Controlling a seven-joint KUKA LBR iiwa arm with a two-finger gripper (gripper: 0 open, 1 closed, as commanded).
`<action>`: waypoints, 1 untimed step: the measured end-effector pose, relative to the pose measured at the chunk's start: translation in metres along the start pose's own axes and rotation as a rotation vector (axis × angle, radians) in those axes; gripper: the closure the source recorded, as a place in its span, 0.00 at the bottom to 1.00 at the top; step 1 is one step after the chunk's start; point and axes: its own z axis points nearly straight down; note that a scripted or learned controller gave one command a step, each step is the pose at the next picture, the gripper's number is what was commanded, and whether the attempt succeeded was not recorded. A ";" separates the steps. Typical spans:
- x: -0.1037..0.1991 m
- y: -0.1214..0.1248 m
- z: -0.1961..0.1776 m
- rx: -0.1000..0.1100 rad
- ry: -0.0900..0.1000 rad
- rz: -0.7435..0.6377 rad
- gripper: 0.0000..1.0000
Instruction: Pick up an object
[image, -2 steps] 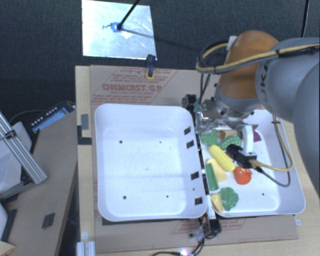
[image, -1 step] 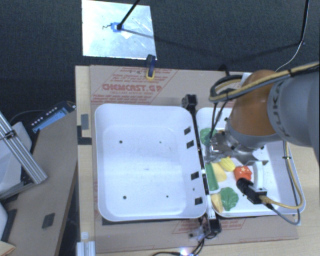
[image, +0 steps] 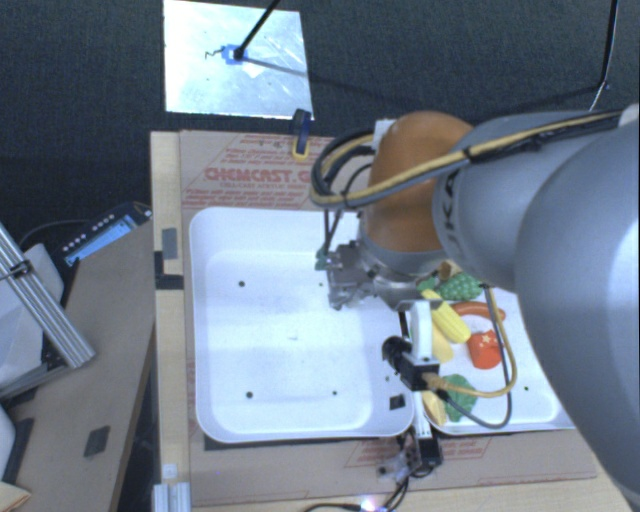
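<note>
You are looking down at a slant on two shallow white bins set side by side. Take the left bin (image: 270, 400) as your landmark. The grey arm (image: 560, 230) with its orange band (image: 410, 180) reaches in from the right, and its gripper (image: 343, 285) hangs over the right part of that bin, near its far rim. How the tool is set, wide or narrow, cannot be made out from this angle, and nothing shows in its grasp.

The things to pick lie in the right bin (image: 545, 405), just beside the landmark across the shared wall: a yellow corn cob (image: 447, 322), a green leafy piece (image: 458, 287), a red toy tomato (image: 485, 349), and another green piece (image: 460, 392) nearer the front.

By the look of it, you are at the approach step; no pick has been made. The next move likely calls for carrying the gripper rightward over the shared wall, above one toy, then lowering onto it.
</note>
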 end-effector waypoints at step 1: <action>0.099 0.009 -0.004 0.001 0.000 0.002 1.00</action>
